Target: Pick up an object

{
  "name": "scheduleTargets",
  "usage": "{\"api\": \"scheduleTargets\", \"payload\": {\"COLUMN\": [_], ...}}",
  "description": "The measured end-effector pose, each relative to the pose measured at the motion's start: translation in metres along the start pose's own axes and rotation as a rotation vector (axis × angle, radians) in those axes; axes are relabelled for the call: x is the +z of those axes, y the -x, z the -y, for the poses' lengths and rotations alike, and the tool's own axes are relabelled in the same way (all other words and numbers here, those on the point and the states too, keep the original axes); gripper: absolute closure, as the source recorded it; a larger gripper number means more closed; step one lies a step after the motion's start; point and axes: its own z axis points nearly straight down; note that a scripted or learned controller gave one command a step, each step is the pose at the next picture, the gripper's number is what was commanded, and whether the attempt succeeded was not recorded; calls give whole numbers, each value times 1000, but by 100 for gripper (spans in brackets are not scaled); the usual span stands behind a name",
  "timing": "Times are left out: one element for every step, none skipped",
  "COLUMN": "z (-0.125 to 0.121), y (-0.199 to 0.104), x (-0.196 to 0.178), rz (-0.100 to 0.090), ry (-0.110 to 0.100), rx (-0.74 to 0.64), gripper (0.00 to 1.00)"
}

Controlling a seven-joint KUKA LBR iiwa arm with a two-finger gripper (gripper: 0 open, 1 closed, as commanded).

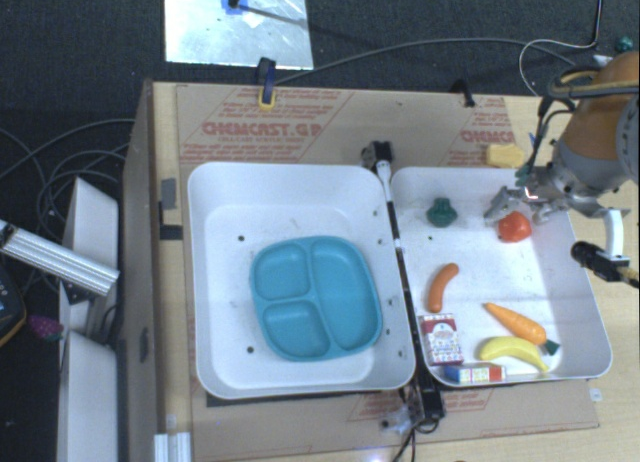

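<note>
The arm reaches in from the right over the right-hand bin [575,280], and its gripper [522,202] hangs low at the bin's far side, right at a red tomato-like toy [513,227]. Whether the toy sits between the fingers or just below them, and whether they are spread or closed, I cannot tell — the wrist hides them. This looks like the grasp step on that red toy, with the lift not yet done. The next move calls for a firm closure centred on the round body, then a straight rise (a round toy may squirt sideways).

4 other candidates lie in the same bin: a green toy [441,213], a sausage [441,287], a carrot [516,322] and a banana [512,352]. The left bin [225,200] holds a blue divided plate [315,296].
</note>
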Motion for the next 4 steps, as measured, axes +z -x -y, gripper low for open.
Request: {"api": "scheduleTargets", "payload": {"z": [-4,-1,3,-15], "y": [0,0,0,0], "x": [-16,-11,-7,-10], "rz": [3,1,2,-1], "ry": [12,3,2,0], "rx": [-3,-2,0,-3], "gripper": [100,0,0,0]}}
